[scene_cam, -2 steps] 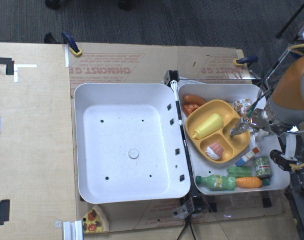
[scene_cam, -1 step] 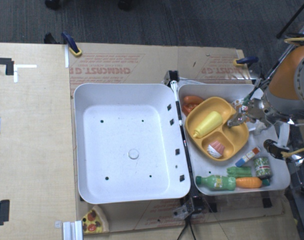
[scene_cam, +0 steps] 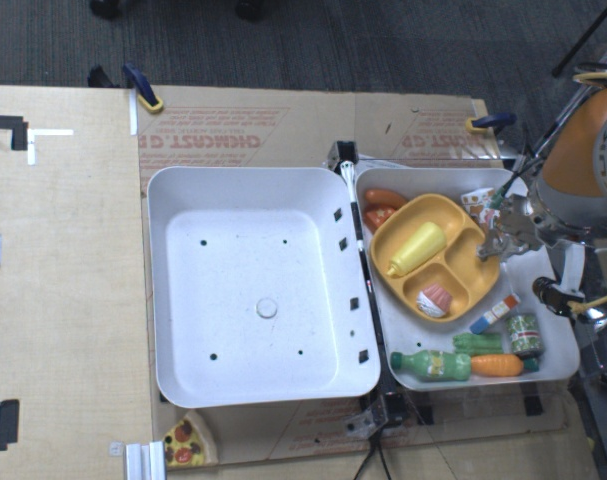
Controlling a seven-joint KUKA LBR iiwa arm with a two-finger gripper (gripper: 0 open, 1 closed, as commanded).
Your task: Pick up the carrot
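Claw (scene_cam: 493, 240): over yellow tray's (scene_cam: 461, 220) right rim — finger state cannot tell.
Carrot (scene_cam: 497, 366): unlifted — lying at bin's near wall.

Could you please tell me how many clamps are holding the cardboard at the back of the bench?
2. One blue-and-yellow clamp sits at the cardboard's back left corner; the other clamp sits at its back right corner, behind the right bin. Others may be hidden elsewhere.

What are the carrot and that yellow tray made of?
Carrot: probably moulded plastic, a toy; its orange is even and smooth with a slight sheen. Yellow tray: likely plastic too, with a glossy one-colour surface, rounded rim and moulded dividers.
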